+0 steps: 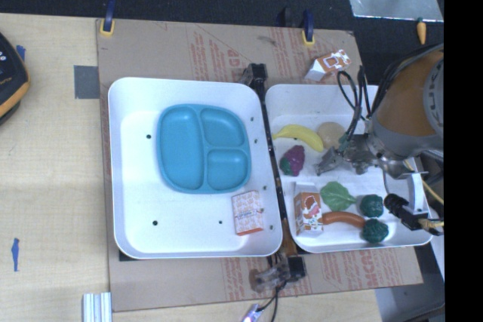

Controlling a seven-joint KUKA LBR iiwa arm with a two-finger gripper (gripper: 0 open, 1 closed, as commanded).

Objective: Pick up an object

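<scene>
The right bin [349, 243] holds a yellow banana [300, 136], a purple toy vegetable [293, 160], a beige round item [330, 133], a green leaf [337, 196], two dark green broccoli pieces [370, 205], an orange sausage [343, 219] and a small orange-and-white carton [308, 212]. My gripper [333, 161] hangs low over the middle of this bin, just right of the purple vegetable and above the leaf. Nothing shows in its grasp. The grey and orange arm [404, 109] covers the bin's right part.
The left bin [119, 162] bears a blue divided plate [204, 147] and a small carton [247, 212] near its front right corner. Another carton [329, 65] lies on the cardboard behind the right bin. Black cables [349, 94] loop by the arm.
</scene>
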